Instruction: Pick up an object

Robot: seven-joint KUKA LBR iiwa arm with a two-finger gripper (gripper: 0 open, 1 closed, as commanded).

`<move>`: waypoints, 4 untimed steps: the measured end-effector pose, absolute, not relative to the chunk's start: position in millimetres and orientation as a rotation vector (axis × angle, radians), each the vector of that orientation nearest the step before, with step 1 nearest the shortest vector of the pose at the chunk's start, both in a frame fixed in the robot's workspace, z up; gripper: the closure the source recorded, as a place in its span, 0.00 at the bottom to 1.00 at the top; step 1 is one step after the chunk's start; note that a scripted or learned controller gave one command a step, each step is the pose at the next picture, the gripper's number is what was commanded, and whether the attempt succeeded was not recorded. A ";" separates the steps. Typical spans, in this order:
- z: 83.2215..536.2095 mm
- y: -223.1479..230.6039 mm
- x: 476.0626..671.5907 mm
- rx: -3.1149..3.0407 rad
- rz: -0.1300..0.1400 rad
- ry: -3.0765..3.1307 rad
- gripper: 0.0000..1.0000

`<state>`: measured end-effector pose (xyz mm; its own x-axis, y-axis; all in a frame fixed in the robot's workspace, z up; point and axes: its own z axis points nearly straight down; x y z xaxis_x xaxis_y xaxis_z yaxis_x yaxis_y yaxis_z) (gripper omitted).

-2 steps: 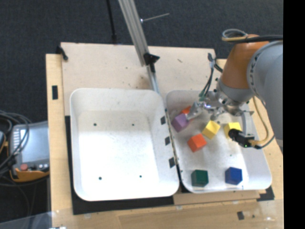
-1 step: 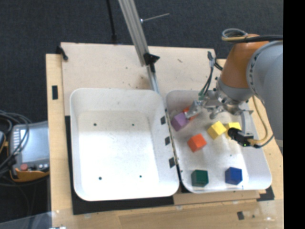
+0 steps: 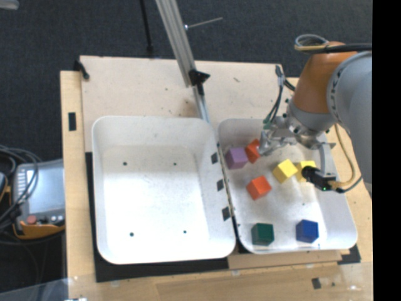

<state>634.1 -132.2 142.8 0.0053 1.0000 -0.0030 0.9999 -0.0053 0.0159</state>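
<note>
Orange cube [image 3: 252, 150] near the right bin's [image 3: 332, 243] far edge sits beside your gripper [image 3: 268, 140]; grip state unclear; next, close and lift.

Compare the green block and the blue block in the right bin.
The green block is dark green and lies nearer the divider between the bins; the blue block is blue and lies nearer the right bin's outer wall. Both are small cubes of similar size, resting apart along the bin's near edge, away from the gripper.
</note>
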 end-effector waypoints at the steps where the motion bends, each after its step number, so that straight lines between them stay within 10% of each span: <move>1: 206.7 -131.7 631.2 2.214 0.007 2.219 1.00; 4: 245.3 -26.2 615.7 2.215 0.001 2.229 1.00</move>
<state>615.7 -26.2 245.3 -0.0059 1.0000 0.0009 1.0000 0.0059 -0.0004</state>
